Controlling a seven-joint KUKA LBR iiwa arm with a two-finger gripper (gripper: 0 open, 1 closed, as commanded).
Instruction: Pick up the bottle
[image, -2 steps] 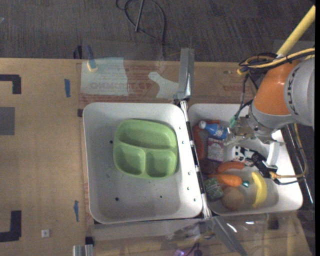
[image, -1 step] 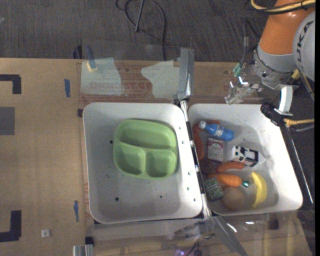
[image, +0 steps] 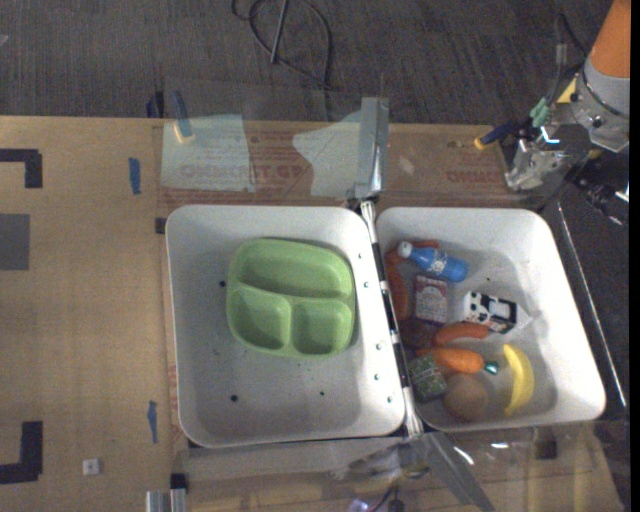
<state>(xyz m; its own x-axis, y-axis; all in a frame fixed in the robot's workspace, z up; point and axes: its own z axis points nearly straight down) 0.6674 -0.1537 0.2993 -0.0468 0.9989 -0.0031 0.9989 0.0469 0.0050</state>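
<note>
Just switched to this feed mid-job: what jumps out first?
The green divided plate fills the middle of the left bin. The right bin holds a crowded pile along its left side, with the blue bottle lying at the top and a yellow banana near the bottom. The end effector sits above the right bin's far corner, outside it.

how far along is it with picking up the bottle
Nothing looks done yet: the blue bottle lies on its side in the right bin, untouched. The tool hangs outside the bin, past its far rim. Left: reach over the bottle, descend, grasp and lift.
</note>
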